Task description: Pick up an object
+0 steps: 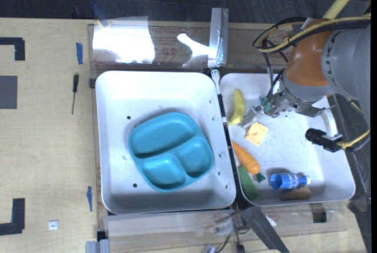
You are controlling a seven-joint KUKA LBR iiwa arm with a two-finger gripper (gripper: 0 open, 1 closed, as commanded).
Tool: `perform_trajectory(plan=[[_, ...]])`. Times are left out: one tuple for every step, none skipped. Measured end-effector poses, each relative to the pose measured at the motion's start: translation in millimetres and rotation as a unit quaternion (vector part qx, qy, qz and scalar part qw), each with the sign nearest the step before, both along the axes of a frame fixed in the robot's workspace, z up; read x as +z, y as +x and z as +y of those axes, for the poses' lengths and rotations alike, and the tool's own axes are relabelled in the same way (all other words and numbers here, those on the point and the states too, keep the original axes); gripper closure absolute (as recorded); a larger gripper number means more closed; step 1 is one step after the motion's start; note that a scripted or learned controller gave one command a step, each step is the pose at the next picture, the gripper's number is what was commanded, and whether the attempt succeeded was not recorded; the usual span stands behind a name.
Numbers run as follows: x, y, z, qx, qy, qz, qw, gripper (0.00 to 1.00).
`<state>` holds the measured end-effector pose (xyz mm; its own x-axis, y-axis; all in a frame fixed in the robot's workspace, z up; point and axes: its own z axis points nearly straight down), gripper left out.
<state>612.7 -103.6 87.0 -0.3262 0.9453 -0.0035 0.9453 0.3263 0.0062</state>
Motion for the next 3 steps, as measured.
perform_trajectory(plan=[[1.0, -41.3, 3.3, 0.017, 0.0007, 0.003, 0.9998, 0.00], [68.2, -35.6, -73.4, 0.026, -0.0018, 0.000, 0.9997, 0.00], [8.6, -42.3, 7.8, 0.008, 0.0020, 0.006, 0.9999, 0.00]])
